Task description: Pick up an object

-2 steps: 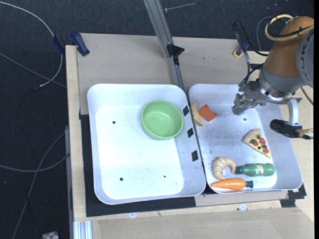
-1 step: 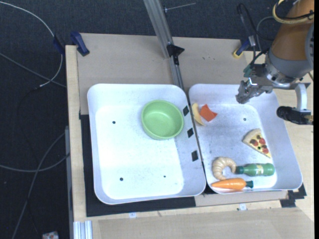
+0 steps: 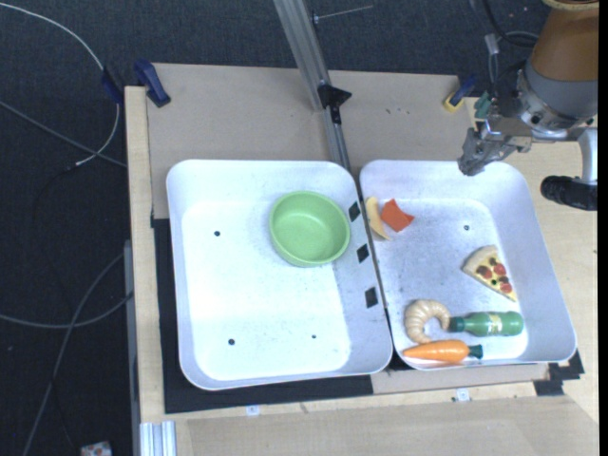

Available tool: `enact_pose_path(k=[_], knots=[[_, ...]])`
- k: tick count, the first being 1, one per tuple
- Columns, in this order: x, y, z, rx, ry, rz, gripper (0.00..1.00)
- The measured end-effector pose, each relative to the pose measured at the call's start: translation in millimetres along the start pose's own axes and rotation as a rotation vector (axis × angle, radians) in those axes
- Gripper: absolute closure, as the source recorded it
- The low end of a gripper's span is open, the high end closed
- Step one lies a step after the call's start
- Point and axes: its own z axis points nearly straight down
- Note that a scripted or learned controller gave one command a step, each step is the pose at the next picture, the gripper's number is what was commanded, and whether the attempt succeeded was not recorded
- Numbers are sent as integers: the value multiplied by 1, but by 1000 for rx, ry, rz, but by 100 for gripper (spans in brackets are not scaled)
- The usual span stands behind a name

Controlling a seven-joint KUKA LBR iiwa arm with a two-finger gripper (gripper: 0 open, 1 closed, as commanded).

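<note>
Two white bins side by side on the bench. Left bin (image 3: 204, 350): one green bowl (image 3: 309, 228), upright, near the far edge, toward the corner next to the other bin. A few small dark dots on the bin floor.

Right bin (image 3: 537, 255) holds the pickable stuff:
- orange wedge (image 3: 397, 218) with a pale yellow piece (image 3: 376, 218) touching it, at the far corner next to the left bin
- pizza slice (image 3: 491, 270) by the outer edge, mid-depth
- croissant (image 3: 426, 317) near the front edge, toward the left bin
- green bottle (image 3: 487, 325) lying on its side, just beside the croissant
- carrot (image 3: 440, 352) lying along the front edge, just in front of croissant and bottle

Gripper (image 3: 473, 162) hangs over the right bin's far rim, near the outer far corner, well apart from every item. Nothing between the fingers; can't tell how far apart they are, too dark and small.

Bench top is pale wood, black mat (image 3: 171, 369) under the bins. Metal rail (image 3: 302, 36) runs in from the far edge down to the gap between the bins. Blue clamps (image 3: 152, 84) on the far corners. Dark carpet (image 3: 57, 207) around the bench, with cables across it. No readable writing; the bottle label is too small.
</note>
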Motion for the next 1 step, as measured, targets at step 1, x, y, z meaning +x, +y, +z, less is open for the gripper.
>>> enact_pose_path(k=[1], knots=[[47,7,-5,2,1,-3,100]])
